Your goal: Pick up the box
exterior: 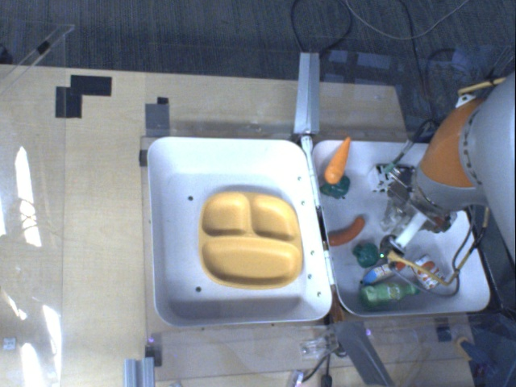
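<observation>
Roughly, the box (420, 271) lies slanted, long axis upper-left to lower-right.

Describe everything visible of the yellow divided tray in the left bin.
The yellow divided tray is a rounded square of smooth, plastic-looking material with three shallow compartments: two small ones side by side on the far half and one wide one on the near half, parted by raised ridges. It lies flat, open side up, about mid-floor of the left white bin, apart from all four walls. Its compartments hold nothing, and only the bin floor touches it.
</observation>
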Controlling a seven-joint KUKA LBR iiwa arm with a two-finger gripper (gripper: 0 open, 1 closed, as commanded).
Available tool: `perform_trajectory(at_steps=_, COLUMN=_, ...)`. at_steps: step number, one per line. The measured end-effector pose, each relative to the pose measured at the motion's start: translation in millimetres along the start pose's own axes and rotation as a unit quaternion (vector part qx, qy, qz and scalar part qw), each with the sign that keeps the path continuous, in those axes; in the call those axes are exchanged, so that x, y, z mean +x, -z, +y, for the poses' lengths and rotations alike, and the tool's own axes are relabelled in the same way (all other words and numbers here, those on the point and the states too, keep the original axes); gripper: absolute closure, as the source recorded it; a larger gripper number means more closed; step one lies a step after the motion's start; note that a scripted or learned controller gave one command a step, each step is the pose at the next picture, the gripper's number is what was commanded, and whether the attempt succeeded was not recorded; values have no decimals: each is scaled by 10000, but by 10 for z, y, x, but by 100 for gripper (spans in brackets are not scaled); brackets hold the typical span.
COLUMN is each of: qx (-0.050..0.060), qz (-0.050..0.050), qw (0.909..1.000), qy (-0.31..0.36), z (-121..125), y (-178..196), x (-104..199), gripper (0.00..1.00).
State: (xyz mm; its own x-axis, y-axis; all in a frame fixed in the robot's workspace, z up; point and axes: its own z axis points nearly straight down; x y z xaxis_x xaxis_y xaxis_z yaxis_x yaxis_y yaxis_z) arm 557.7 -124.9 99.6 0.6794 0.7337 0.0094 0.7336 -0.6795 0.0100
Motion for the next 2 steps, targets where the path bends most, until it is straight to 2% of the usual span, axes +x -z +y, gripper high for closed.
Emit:
perform_trajectory(at_steps=1, qx=1, qz=-1, qw=10000, qy=-3, z=0, y=-1, x=-1, gripper=0)
perform_trajectory(at_steps=2, qx=38, qz=-45, qw=9971, qy=-763, z=414, y=572, x=-444, gripper=0)
